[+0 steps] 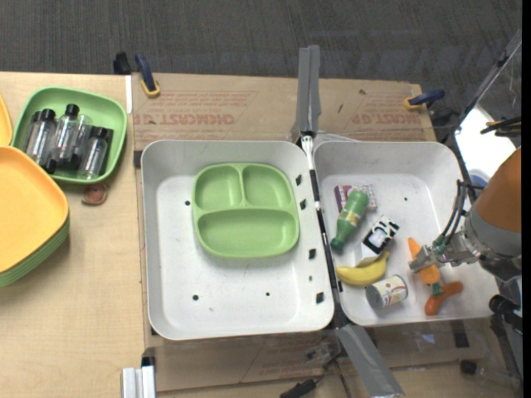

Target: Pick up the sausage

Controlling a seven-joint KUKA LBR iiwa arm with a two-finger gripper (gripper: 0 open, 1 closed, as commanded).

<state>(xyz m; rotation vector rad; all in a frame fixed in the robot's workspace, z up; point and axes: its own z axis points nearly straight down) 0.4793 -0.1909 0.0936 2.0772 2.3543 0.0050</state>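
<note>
The gripper (428, 259) sits low in the right bin (415, 160), over an orange carrot (421, 262); whether it is clenched or released cannot be told. Just below lies the reddish sausage (440, 298). Nearby are a can (387, 292), banana (364, 270), green bottle (349, 218) and black-and-white toy (381, 235). The left bin (166, 247) holds a green divided plate (246, 210)

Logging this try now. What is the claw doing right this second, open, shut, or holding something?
Claw: low in the right bin, over the orange pieces; open or shut cannot be told, no held item visible.
</note>
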